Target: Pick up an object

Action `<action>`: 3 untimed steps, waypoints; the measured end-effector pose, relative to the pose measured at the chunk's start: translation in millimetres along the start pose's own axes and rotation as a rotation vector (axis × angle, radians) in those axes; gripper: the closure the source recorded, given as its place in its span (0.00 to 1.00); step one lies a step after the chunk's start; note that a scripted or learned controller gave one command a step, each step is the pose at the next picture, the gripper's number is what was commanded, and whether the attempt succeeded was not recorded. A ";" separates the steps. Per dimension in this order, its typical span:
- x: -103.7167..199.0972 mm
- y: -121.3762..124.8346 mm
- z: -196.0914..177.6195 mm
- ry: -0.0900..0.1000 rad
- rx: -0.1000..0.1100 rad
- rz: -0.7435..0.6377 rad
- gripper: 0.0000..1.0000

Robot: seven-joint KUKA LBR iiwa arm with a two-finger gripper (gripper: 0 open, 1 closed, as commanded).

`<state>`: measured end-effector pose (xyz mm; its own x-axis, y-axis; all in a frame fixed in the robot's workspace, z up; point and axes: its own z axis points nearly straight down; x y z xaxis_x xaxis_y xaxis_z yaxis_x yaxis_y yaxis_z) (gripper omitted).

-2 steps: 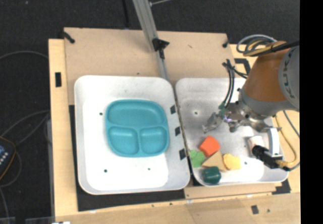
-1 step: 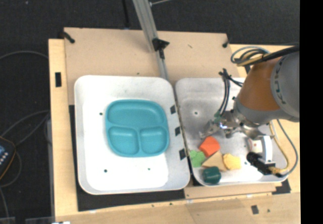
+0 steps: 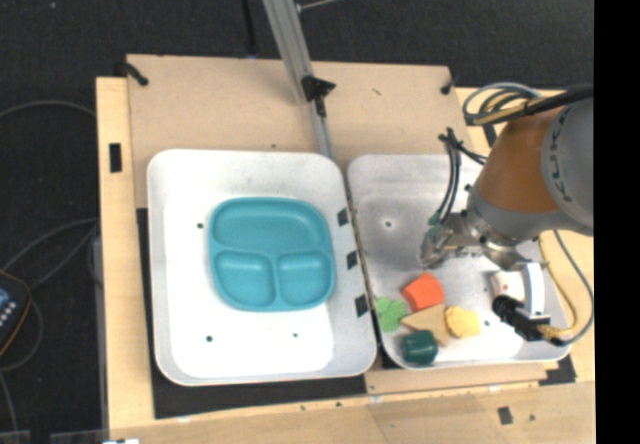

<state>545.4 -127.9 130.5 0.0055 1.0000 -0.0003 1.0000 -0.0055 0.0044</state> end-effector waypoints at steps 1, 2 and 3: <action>9.2 1.3 -55.3 -0.001 -0.003 -0.009 1.00; 8.4 3.3 -120.4 -0.002 -0.006 -0.009 1.00; 7.5 4.9 -144.7 -0.001 -0.001 -0.010 1.00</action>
